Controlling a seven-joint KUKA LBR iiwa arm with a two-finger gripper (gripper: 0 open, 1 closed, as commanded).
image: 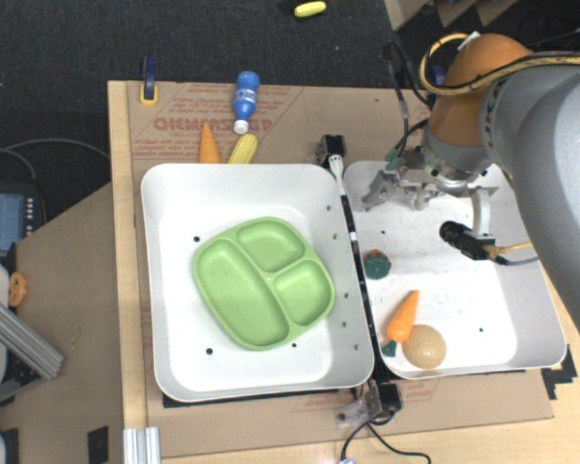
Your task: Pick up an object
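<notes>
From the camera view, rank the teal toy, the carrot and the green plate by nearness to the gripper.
Gripper sits at the right bin's far end.
1. Teal toy, right bin's left wall.
2. Carrot, right bin's near end.
3. Green plate, left bin.

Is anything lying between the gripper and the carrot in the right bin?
Nothing visible blocks it. The gripper hangs over the far end of the right bin; the carrot lies at the near end beside a tan ball. A small green toy sits left of the path.
</notes>
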